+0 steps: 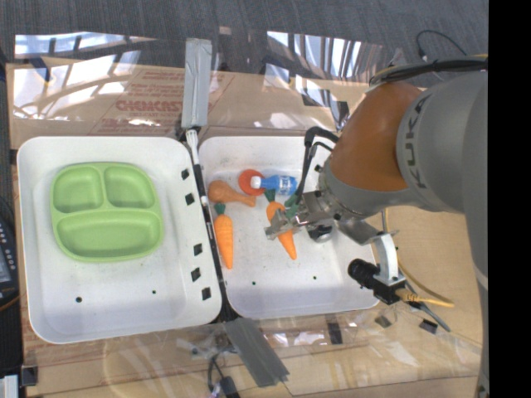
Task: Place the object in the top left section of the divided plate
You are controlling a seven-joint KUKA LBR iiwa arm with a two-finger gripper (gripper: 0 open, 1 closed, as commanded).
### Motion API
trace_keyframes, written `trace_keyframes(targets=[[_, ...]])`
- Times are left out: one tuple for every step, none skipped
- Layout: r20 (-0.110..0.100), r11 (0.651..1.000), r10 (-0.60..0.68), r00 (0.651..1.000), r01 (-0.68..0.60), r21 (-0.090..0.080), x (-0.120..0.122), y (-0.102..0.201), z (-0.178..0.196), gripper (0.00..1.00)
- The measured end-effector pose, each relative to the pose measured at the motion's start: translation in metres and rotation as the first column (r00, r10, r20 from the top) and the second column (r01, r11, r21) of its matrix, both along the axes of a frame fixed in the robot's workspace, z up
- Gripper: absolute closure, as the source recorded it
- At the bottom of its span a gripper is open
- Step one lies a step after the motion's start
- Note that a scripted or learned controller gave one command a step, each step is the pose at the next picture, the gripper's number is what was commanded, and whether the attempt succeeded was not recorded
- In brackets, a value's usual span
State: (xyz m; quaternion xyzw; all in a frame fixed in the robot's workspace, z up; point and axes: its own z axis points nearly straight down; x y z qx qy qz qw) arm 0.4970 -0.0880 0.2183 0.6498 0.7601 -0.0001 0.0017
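Two shallow white bins sit side by side on the surface. Left bin (pixel 50 297): a green divided plate (pixel 106 212) lies in its far-left part, three sections, two smaller ones on the far side and one long one on the near side. All three sections look bare.

Right bin (pixel 274 293): toy food clustered toward its far-left and middle. A long orange carrot (pixel 224 240) lies close along the left wall, green top pointing far. Just beyond it, a tan drumstick-shaped piece (pixel 227 193). To the right of that, a red-orange round piece (pixel 250 180) touching a small blue-and-white bottle (pixel 280 184) lying on its side. A second, shorter carrot (pixel 286 243) lies near the bin's middle.

The arm (pixel 415 139), grey with an orange band, reaches in from the right over the right bin. Gripper (pixel 284 220) is low over the second carrot, its metal tips right at the carrot's far end. Contact or clamping on the carrot: cannot tell, the wrist hides the spread of the tips.
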Motion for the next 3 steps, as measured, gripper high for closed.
trace_keyframes(targets=[[-0.007,0.979,0.203,0.979,-0.203,0.004,-0.021,0.09,-0.025,1.0],[-0.008,0.978,0.207,0.978,-0.207,0.003,-0.02,0.089,-0.016,1.0],[-0.009,0.998,0.069,0.998,-0.069,0.002,-0.022,0.157,-0.028,1.0]])
